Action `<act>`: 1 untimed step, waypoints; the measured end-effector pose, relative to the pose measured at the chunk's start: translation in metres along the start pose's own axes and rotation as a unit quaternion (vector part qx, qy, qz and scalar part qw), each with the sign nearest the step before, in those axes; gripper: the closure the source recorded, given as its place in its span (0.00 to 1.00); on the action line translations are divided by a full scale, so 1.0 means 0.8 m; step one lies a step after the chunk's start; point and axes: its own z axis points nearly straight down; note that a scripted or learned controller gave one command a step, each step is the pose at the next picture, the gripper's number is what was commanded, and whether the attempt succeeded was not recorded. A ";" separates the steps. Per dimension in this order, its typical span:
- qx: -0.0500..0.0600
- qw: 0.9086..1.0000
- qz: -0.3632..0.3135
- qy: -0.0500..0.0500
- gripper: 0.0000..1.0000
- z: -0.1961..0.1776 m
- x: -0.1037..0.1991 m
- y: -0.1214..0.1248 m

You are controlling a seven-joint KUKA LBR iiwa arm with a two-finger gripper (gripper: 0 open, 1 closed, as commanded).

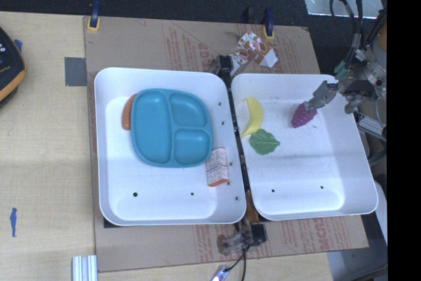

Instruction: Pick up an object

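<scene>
Camera view, and here we go: 2 white bins side by side, the left bin (112, 201) carrying a big blue divided plate (172, 127) with an orange sausage-like thing (126, 114) peeking out at its left edge and a small packet (218, 167) near the right wall. Over to the right bin (342, 197), where the action is: a yellow banana (252, 116), a green leaf (264, 142) just nearer than it, and a purple bunch of grapes (303, 115) toward the far right.

The gripper (321, 97) reaches in from the right and sits right at the grapes' far-right end, fingers angled down toward it. Are they closed on it? I cannot tell from here; the tips blur into the purple.

Progress, by my reading: approach made, the grapes on the bin floor, the lift not yet done.

The grapes' long axis runs diagonally, near-left to far-right, with the far-right end pointing up at the gripper.
</scene>
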 end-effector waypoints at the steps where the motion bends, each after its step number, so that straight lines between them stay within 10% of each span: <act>1: 0.001 1.000 -0.001 -0.001 0.00 0.153 -0.026 0.091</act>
